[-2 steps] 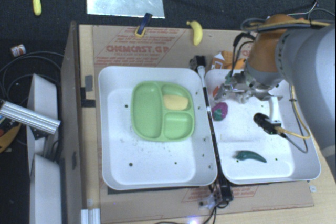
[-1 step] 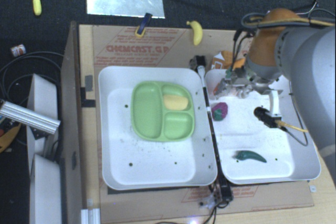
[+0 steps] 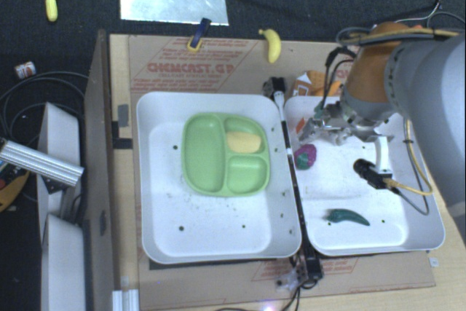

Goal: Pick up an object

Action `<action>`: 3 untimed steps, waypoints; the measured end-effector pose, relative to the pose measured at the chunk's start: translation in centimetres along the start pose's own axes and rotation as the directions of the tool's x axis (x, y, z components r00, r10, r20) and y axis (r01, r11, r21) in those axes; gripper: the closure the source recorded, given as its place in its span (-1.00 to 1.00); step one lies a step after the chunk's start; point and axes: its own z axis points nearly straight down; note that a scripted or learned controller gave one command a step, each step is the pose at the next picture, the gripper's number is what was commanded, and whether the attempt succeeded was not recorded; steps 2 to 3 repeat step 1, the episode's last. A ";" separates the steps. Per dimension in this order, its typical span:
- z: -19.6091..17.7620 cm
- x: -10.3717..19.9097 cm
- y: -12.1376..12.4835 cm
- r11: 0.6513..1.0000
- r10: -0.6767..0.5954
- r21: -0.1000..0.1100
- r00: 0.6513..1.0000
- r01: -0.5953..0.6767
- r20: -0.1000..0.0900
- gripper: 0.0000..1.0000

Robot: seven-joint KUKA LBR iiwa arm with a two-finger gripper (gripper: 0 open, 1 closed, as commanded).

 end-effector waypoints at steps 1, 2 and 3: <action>-0.1 0.0 3.6 1.000 -0.005 0.000 1.000 0.005 -0.001 -1.00; -0.1 0.0 3.6 1.000 -0.005 0.000 1.000 0.005 -0.001 -1.00; -0.1 0.0 3.6 1.000 -0.005 0.000 1.000 0.005 -0.001 -1.00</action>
